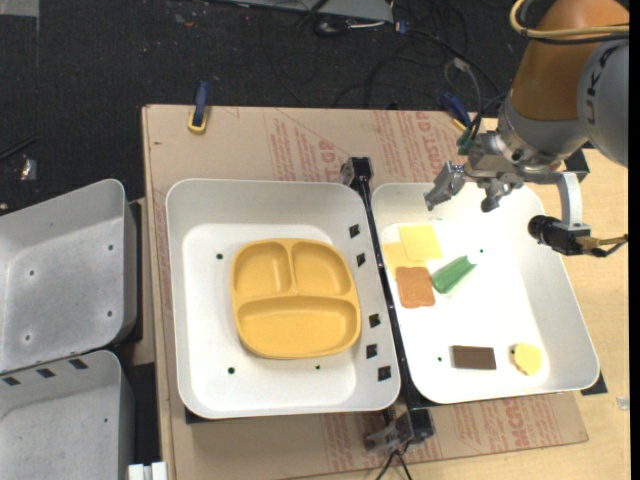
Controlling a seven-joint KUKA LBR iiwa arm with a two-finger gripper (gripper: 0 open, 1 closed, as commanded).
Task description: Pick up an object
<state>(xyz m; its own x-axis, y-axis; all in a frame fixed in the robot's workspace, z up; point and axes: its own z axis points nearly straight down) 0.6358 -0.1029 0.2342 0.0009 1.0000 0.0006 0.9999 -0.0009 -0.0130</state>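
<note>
The gripper (464, 193) is hanging open and empty over the far end of the right bin (560, 318). Below it in that bin are lying a yellow square (419, 241), a green piece (453, 273), an orange-brown slab (415, 287), a brown block (473, 357) and a yellow lump (526, 359). A yellow tray (295, 298) is sitting in the left bin (190, 298).

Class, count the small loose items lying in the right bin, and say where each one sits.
5: yellow square upper left, green piece beside it, orange-brown rectangle below, dark brown block near the front, yellow lump front right.
</note>
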